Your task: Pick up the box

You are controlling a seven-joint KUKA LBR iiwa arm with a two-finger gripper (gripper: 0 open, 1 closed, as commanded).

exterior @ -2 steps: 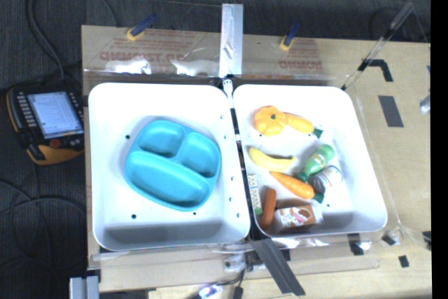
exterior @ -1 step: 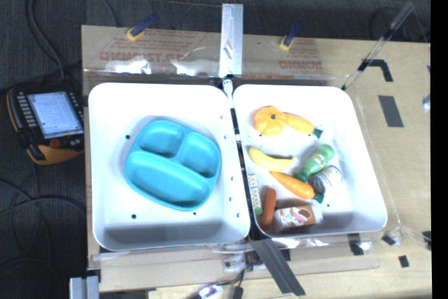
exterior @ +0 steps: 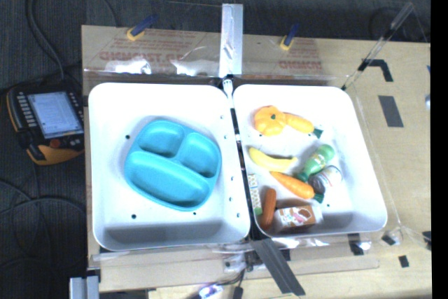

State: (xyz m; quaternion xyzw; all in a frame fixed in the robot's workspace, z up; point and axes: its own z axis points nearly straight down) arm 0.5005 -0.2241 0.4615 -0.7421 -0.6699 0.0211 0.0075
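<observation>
White plastic forms two shallow bins side by side on the tan surface (exterior: 406, 150), their inner walls meeting along a dark seam down the middle. The left bin (exterior: 105, 150) carries a turquoise divided plate (exterior: 173, 163) with three compartments, lying near its centre and turned at a slant; bare white floor rings the plate on every side, widest toward 6 and 9 o'clock.

The right bin (exterior: 360, 150) holds the clutter. The box (exterior: 297, 216), a small carton with a brown and white printed face, lies flat at about 6 o'clock in this bin, close to the near wall; its printing is too small to read. Touching its left end is a brown sausage-shaped toy (exterior: 269, 206), tucked against the seam wall. Just above the box, a toy carrot (exterior: 293, 185) lies diagonally, and a toy banana (exterior: 269, 158) sits at 9 o'clock. A green can (exterior: 316, 162) lies on its side toward 3 o'clock, its metal end (exterior: 328, 178) facing the near right. An orange and yellow squash-like toy (exterior: 278, 122) rests at 12 o'clock. The right-hand strip of this bin, from 2 to 4 o'clock, is open floor.

Reversed lettering shows on the clear sheet (exterior: 210, 52) beyond the bins, not legible. A handheld pendant (exterior: 49, 119) with a lit screen lies on the floor at far 9 o'clock.
</observation>
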